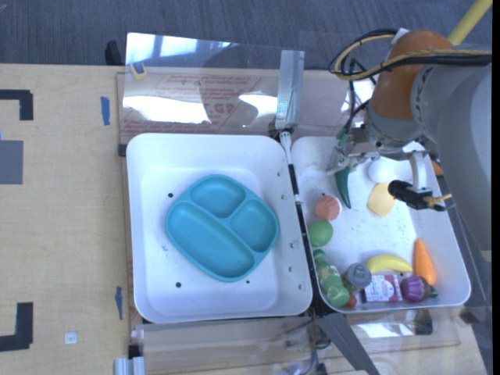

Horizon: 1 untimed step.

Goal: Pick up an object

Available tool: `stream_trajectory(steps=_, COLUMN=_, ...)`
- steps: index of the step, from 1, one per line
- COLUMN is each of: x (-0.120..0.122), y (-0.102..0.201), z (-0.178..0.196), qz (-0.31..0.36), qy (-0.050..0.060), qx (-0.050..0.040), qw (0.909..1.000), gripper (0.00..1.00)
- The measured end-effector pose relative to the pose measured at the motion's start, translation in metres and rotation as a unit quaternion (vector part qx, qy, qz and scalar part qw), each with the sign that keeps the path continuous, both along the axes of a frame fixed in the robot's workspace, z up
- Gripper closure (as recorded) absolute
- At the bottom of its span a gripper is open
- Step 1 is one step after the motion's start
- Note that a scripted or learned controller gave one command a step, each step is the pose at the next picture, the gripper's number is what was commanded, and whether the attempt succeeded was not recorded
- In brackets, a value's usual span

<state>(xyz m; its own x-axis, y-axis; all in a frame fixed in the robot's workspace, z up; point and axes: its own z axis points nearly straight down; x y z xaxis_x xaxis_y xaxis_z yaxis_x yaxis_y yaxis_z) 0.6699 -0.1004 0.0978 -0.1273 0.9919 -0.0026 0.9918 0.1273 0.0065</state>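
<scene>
A: Where do the pickable things lie?

B: All in the right bin [461, 287]. A dark green pepper-like piece [344, 187] stands near the bin's far left part, and a pale yellow lemon-like piece [380, 199] sits to its right, apart from it. An orange-red round fruit [327, 207] lies nearer the camera than the green piece, just beside the bin's left wall, with a green round fruit [319, 232] right below it.

A: And the gripper?

B: The gripper [349, 153] hangs over the far end of the right bin, just above the top of the dark green piece. Whether it is spread or closed I cannot tell (cables and the wrist crowd that spot), and I see nothing clearly clamped in it.

A: What else is in that bin?

B: Along the near wall: a banana [388, 263], a carrot [424, 262] to its right, a purple piece [412, 288], a red-and-white packet [380, 289], a grey round cap-like thing [358, 274], and more green pieces [334, 290] in the near left corner.

A: The other bin?

B: The left bin [148, 209] holds a blue divided plate [222, 226], lying flat near its middle. The arm [437, 100], with its orange band, comes in from the right.
</scene>
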Motion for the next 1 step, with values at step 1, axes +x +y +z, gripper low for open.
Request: stream_trajectory(steps=1, x=-0.0408, y=0.0878, z=0.0893, qz=0.075, qy=0.001, qx=0.0016, qw=0.9972, gripper=1.0)
